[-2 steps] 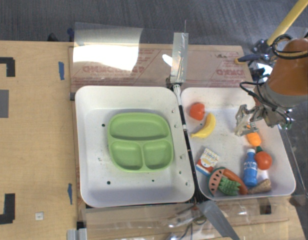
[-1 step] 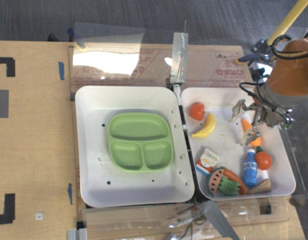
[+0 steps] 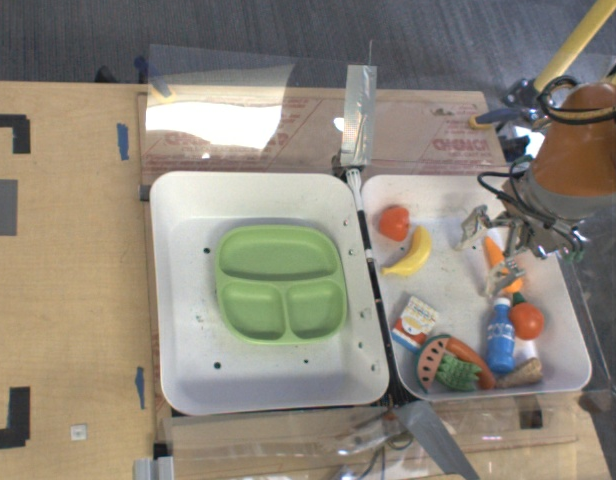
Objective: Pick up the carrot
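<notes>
End effector [image 3: 508,240] over right bin [image 3: 458,193], grip state indiscernible | carrot [image 3: 495,251] beneath | blue bottle [image 3: 501,336], tomato [image 3: 527,319] adjacent | banana [image 3: 412,253] apart

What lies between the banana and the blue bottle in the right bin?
In the camera view, bare white bin floor separates the banana from the blue bottle.

The worktop [image 3: 68,268] is tan board, marked with black corner brackets and blue tape bits on its left part. Two white bins lie on it side by side, touching: the left bin [image 3: 178,298] and the right bin [image 3: 573,358]. Clear plastic sheeting [image 3: 218,118] lies along the far side.
</notes>
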`<state>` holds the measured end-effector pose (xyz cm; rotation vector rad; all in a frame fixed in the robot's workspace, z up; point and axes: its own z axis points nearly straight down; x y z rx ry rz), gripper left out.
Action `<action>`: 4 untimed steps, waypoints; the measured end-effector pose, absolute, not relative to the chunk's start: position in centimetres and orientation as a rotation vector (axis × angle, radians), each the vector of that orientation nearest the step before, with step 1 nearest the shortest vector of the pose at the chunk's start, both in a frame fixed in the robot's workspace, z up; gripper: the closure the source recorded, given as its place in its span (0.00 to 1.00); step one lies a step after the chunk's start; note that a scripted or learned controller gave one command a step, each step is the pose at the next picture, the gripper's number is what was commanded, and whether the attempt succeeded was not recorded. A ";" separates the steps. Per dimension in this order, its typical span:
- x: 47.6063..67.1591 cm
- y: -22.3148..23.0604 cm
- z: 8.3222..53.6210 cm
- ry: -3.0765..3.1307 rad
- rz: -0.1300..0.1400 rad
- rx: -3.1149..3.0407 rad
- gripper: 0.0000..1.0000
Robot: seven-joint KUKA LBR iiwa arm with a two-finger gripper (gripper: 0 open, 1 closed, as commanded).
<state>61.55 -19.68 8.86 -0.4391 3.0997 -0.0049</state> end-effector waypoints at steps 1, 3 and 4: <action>62.0 -19.6 10.4 3.085 -0.012 -0.437 1.00; 60.0 -22.3 8.9 3.117 -0.001 -0.314 0.00; 60.4 -22.2 10.3 3.103 -0.007 -0.314 1.00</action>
